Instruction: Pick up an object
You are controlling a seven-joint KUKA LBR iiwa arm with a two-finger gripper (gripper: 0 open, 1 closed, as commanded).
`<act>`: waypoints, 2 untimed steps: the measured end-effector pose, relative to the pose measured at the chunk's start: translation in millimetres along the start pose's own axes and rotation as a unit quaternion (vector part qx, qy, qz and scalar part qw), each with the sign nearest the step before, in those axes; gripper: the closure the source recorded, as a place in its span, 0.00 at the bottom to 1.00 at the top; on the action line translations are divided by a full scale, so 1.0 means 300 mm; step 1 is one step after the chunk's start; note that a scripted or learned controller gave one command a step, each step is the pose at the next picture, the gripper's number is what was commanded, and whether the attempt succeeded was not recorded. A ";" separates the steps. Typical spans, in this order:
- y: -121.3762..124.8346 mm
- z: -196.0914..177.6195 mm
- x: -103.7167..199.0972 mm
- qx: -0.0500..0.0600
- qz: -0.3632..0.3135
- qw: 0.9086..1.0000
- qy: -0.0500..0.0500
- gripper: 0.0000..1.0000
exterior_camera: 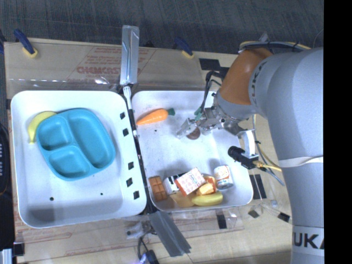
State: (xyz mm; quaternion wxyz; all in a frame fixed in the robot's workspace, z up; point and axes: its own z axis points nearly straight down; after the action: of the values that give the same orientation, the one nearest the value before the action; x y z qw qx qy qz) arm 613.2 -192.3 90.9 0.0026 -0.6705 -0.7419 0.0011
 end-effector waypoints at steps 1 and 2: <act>-0.194 -0.001 -0.001 -0.001 -0.051 0.999 -0.001 0.00; -0.029 -0.003 -0.057 -0.002 -0.084 0.996 -0.001 0.00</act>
State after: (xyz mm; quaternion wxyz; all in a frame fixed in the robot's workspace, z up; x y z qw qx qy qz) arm 606.2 -210.2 91.7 0.0005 -0.6057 -0.7957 0.0002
